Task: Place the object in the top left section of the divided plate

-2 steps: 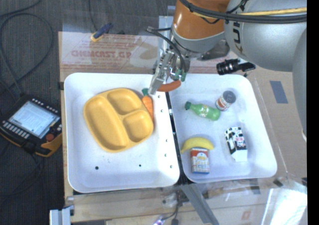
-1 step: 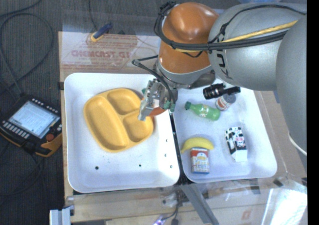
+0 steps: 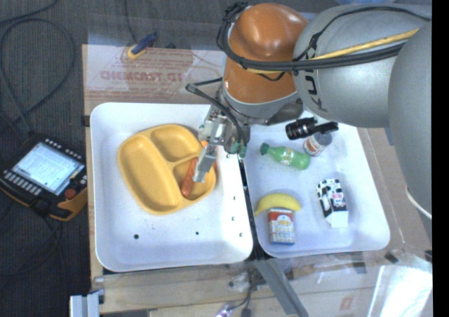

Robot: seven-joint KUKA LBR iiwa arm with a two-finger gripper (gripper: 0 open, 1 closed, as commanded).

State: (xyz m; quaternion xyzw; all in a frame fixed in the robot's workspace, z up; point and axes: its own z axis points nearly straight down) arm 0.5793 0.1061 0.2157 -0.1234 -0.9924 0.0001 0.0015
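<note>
Nearest the camera in the right bin [image 3: 365, 235] lie a red carton [image 3: 282, 227], a banana [image 3: 277, 203] and a cow-patterned carton [image 3: 332, 203], with a green bottle [image 3: 286, 156] farther back. In the left bin [image 3: 140, 238] sits the yellow divided plate [image 3: 144, 168]; a hot dog [image 3: 189, 181] rests in its lower right section. The gripper [image 3: 205, 166] hangs over the hot dog, and I cannot tell how its fingers stand.

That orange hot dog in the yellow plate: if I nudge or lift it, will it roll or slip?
The hot dog looks rounded and elongated, so it may roll sideways when nudged. It appears to be smooth toy plastic, probably light and slippery. The compartment wall of the divided plate should limit rolling.
</note>
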